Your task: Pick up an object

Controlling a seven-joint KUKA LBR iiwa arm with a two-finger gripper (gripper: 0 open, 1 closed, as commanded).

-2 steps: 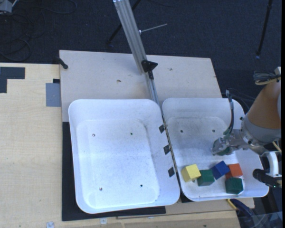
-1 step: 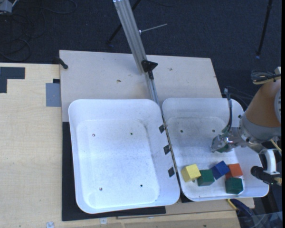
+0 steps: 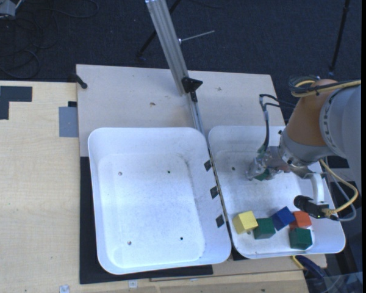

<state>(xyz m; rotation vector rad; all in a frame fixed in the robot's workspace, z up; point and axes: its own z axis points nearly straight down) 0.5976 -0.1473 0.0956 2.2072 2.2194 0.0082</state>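
Tool (image 3: 260,171) low in right bin (image 3: 232,140), small green object (image 3: 268,174) at its tip; grip on it cannot be judged. Yellow (image 3: 244,221), blue (image 3: 282,217), orange (image 3: 302,219), two green blocks (image 3: 263,228) clustered near front edge.

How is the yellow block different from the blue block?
The yellow block is bright yellow; the blue block is dark blue. The yellow block sits at the left end of the cluster, nearer the divider between the bins; the blue block sits further right, beside an orange block. Both lie in the right bin.
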